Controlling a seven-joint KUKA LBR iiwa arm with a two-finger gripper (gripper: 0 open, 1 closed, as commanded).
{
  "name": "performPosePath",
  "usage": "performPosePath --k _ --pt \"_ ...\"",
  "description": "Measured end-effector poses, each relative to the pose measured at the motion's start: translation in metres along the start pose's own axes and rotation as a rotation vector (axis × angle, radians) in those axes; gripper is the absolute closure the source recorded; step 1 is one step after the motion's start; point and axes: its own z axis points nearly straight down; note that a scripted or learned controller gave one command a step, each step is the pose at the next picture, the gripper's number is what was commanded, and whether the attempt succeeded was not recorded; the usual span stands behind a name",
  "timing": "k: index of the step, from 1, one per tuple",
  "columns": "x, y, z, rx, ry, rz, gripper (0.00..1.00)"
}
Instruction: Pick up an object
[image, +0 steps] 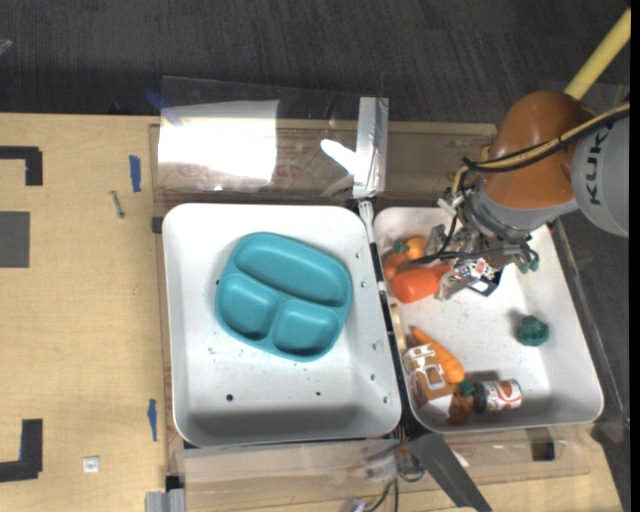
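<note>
Pincer (462, 268) against orange toy (414, 285)

Toys (432, 330) crowd left; right bin's (560, 300) middle open

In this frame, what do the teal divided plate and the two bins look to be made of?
The teal divided plate looks like moulded plastic, matte: uniform colour, soft rounded compartment edges, faint sheen. The left bin and right bin seem thin white plastic, semi-gloss, with rounded rims; the material is not certain.

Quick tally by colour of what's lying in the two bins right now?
Teal: 2, the divided plate in the left bin and a small ball in the right.
Orange: 3, pepper, carrot, small piece.
Brown: 1, bottle.
Total: 6.
</note>
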Motion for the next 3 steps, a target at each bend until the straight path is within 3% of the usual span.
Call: performPosePath --k 1,2,3 --pt "-0.044 0.024 -0.167 0.0 0.004 0.092 1.0" --pt "-0.017 -0.023 -0.023 -0.008 0.018 -0.103 1.0" --pt "-0.026 0.067 -0.116 -0.004 0.005 -0.109 1.0"
